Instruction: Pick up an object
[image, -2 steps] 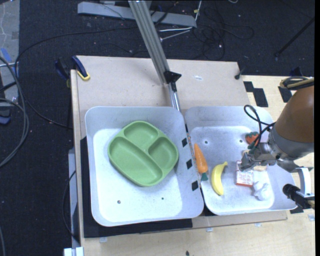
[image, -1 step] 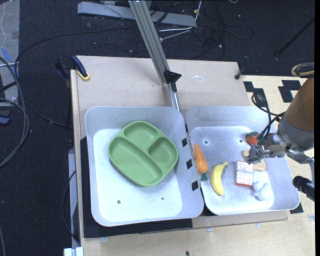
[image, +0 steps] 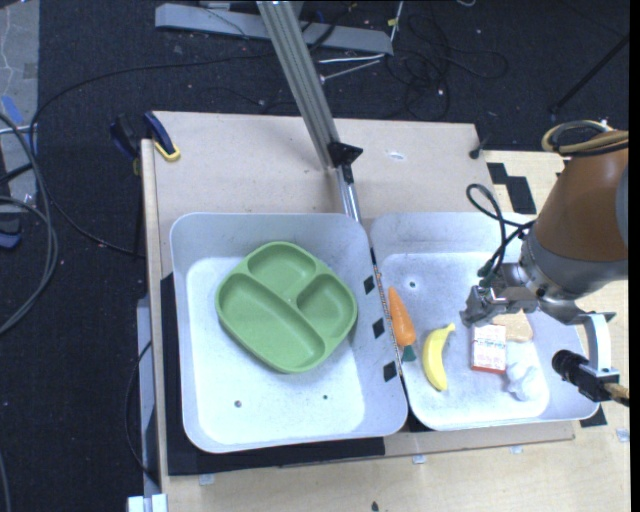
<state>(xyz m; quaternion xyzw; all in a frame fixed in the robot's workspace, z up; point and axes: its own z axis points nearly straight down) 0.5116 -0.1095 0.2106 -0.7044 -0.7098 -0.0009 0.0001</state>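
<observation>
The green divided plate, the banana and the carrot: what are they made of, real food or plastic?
The green divided plate looks like moulded plastic: one even matte green, with soft rounded compartment rims. The banana and carrot seem to be toy plastic: flat uniform yellow and orange, without spots or blemishes, though the view is too coarse to be sure. Both lie in the right white bin, probably plastic with a dull speckled surface.

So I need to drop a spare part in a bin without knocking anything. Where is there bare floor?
Left bin: a bare strip along the near wall, below the green plate. Right bin: bare at the far end, above the carrot. Crowded near the gripper: banana, small box, white object.
</observation>
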